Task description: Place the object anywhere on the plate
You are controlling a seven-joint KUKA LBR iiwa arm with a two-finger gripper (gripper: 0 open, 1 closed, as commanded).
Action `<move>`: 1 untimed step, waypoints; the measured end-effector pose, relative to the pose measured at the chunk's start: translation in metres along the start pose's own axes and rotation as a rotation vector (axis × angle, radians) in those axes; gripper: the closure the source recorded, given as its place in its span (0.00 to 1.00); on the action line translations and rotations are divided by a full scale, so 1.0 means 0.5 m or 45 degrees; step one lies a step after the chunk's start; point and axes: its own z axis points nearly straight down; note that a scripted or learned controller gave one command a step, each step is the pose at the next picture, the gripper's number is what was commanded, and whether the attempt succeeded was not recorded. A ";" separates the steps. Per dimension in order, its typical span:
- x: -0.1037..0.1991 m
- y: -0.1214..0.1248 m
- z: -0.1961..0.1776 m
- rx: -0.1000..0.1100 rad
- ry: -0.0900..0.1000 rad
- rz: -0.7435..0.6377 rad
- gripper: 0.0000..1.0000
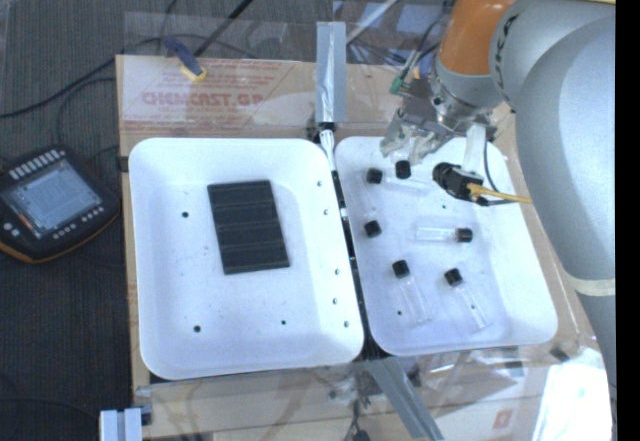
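Bench: wooden-topped bench [230, 99] with faded red lettering, on a dark carpeted floor [60, 19] crossed by black cables.
Arm: grey KUKA arm [570, 129] fills the right side, its orange band [480, 24] above the wrist, reaching toward the far end of the right bin.
Left bin: shallow white bin [160, 259] on the left half of the bench, touching the right bin along the middle seam.
Right bin: shallow white bin [520, 299] holding several small clear vials.
Plate: dark ribbed rectangular plate [248, 226] lying flat near the middle of the left bin, slightly tilted, nothing on it.
Pendant: black and orange handheld control pendant [45, 204] on the floor, left of the bench.
Gripper: gripper [415, 151] hangs over the far part of the right bin, fingers pointing down; the jaws look slightly apart, but whether they are open or closed on anything cannot be told.
Objects: clear vials with black caps lie scattered in the right bin, well apart from the plate. One vial [402, 169] sits just below the gripper, another vial [375, 176] just left of it. A vial [372, 228] lies near the seam, a vial [445, 232] lies sideways mid-bin, and two vials [408, 289] and [465, 294] lie toward the near edge.
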 end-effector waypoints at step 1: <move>0.144 -0.051 -0.015 -0.001 0.000 -0.237 1.00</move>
